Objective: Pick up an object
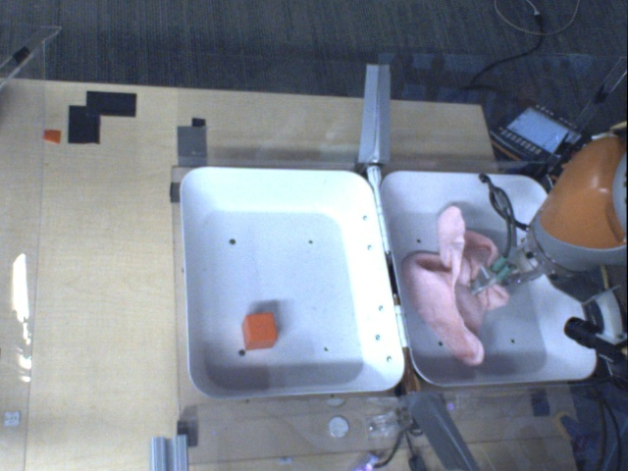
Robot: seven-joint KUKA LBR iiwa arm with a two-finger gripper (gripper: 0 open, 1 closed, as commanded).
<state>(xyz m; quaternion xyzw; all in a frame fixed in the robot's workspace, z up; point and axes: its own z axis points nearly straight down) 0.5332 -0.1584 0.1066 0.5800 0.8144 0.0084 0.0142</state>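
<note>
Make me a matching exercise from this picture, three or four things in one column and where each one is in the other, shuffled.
Things:
1. orange block
2. pink cloth
3. gripper
4. black L-shaped marker

Places:
A. on the wooden bench top, far left
B. in the left bin
C. lying crumpled in the right bin
D. down at the cloth's right edge

Pairs: 1-B, 2-C, 3-D, 4-A

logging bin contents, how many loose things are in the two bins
2: an orange block in the left bin, near its front left corner, and a pink cloth in the right bin, under the gripper. The cloth could hide something.
</note>
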